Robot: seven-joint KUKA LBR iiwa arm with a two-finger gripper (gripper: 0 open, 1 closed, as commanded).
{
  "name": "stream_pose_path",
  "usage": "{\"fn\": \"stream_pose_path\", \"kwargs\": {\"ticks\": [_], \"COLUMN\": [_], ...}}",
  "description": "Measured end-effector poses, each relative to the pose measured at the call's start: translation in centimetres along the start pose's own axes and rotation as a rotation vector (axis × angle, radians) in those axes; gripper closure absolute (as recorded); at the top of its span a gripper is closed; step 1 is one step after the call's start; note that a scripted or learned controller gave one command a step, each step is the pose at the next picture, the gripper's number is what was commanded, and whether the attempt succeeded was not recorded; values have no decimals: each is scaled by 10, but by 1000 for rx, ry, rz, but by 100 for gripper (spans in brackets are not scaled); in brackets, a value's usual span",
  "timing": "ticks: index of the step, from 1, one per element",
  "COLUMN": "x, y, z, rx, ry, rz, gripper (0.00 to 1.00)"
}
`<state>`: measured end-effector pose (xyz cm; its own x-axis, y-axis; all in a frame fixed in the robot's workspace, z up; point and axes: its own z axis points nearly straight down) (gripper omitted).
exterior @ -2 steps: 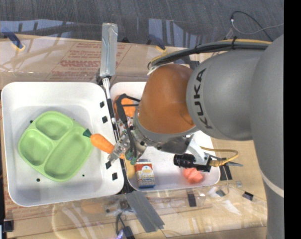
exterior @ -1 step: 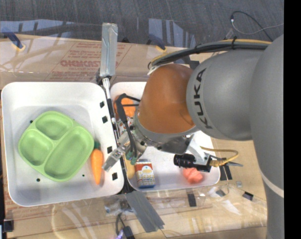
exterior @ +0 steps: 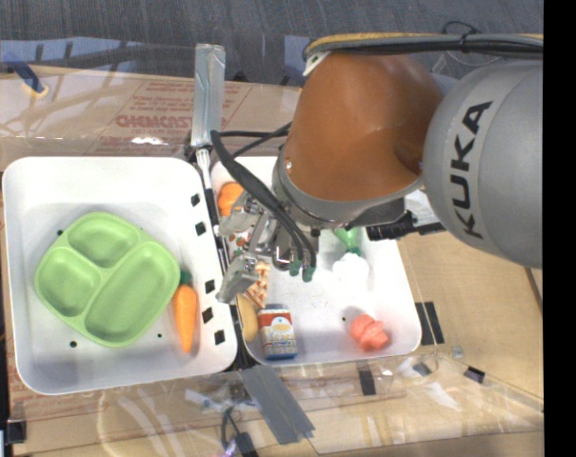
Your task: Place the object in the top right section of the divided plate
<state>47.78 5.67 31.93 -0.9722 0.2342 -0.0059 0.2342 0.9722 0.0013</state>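
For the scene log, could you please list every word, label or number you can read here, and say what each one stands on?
"KUKA": black letters on the grey arm.
"CHEMCAS...": red print on the cardboard behind the left bin, cut off by the tape strip.
Small carton in the right bin: its label is too small to read.

Robotics lab: KUKA arm (exterior: 430, 131), taped white bins (exterior: 21, 255), cardboard-lined bench (exterior: 97, 112), carpet (exterior: 126, 8).

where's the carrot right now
The carrot lies in the left bin, just right of the green divided plate, by the wall between bins.
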Motion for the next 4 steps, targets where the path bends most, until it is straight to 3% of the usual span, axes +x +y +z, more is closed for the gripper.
{"fn": "stream_pose_path", "kwargs": {"ticks": [1, 2, 3, 4], "x": [-1, -2, 10, -1], "y": [0, -9, 79, 152], "z": [-11, -79, 123, 208], "rx": [0, 0, 1, -10], "ry": [-2, -1, 10, -12], "rz": [-4, -242, -563, -472], "gripper": [100, 100, 100, 100]}}
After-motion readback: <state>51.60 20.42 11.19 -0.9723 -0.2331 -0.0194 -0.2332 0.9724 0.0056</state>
